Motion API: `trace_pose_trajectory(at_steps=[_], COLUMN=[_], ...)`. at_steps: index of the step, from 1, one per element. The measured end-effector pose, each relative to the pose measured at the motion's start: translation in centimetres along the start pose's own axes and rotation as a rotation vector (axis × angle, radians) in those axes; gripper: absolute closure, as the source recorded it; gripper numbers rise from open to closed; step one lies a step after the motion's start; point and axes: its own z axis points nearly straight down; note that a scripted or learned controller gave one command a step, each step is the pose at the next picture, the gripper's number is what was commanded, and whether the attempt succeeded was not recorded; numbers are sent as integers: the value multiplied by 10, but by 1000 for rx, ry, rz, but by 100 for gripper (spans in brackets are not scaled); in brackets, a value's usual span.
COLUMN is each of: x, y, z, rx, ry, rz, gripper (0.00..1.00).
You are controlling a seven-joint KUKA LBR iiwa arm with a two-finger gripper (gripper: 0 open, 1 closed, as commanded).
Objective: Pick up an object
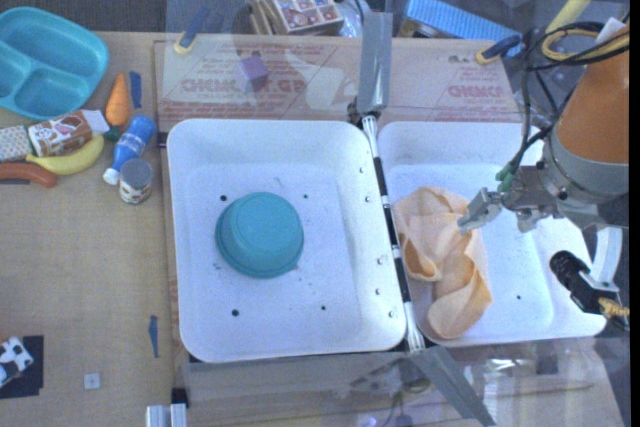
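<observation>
1. An orange cloth (445,265) is lying crumpled in the right bin (530,300), against that bin's left wall.
2. The gripper (497,212) is being held just above the cloth's upper right edge, its fingers spread apart and nothing pinched between them.
3. A teal bowl (260,233) is sitting upside down in the left bin (200,175), well left of the cloth.
4. Toy food, a can (136,181) and a blue tray (45,60) are being kept on the bench, far left of the cloth.
</observation>
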Motion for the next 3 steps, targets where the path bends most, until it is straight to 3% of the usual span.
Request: trace_pose_trajectory(at_steps=[1, 2, 3], x=[-17, -18, 9], y=[-11, -9, 103], z=[148, 139, 52], rx=[-11, -15, -4], ry=[-1, -2, -3], rz=[-93, -90, -186], gripper=[0, 100, 100])
